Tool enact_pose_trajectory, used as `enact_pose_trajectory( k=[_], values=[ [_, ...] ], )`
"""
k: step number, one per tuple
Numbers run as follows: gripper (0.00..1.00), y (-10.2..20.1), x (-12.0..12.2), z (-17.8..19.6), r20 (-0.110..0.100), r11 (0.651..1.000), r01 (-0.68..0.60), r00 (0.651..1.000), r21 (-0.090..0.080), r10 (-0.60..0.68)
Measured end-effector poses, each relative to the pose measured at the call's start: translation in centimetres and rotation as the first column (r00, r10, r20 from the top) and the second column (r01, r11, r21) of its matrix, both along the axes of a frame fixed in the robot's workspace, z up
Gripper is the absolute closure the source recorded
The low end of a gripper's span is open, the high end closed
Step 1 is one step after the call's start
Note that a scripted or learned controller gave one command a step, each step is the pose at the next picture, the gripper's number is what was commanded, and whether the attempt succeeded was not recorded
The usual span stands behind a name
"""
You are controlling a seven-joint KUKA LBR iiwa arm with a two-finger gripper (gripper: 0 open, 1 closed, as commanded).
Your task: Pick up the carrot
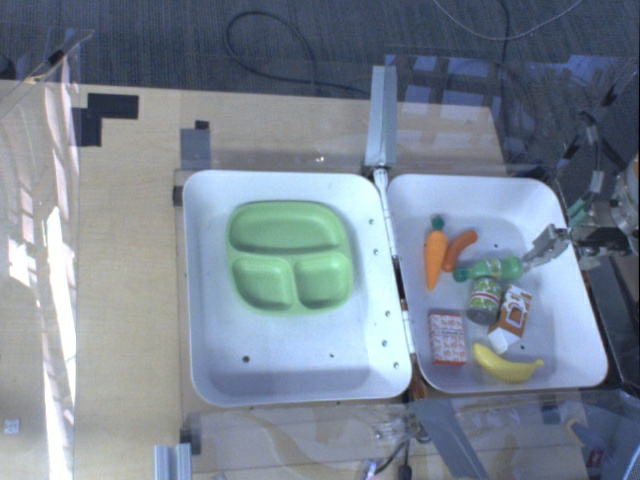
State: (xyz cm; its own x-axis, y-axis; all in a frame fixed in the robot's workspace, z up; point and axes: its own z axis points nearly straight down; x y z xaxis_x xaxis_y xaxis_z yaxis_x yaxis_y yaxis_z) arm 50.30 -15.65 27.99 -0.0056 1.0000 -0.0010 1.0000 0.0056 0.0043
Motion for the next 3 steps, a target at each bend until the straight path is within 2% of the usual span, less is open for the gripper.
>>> enact_pose_trajectory(
  k=[1,2,3],
  values=[
    [0.0,4.9,4.4,-14.1,-0.002,1.0,-0.031,1.0,0.001,0.031],
    [0.0,6.9,10.6,-19.1,0.009,0.993,-0.115,0.993,-0.001,0.115],
    [1.0,7.1,10.8,-17.8,0.014,0.993,-0.118,0.993,0.001,0.118]
  ],
)
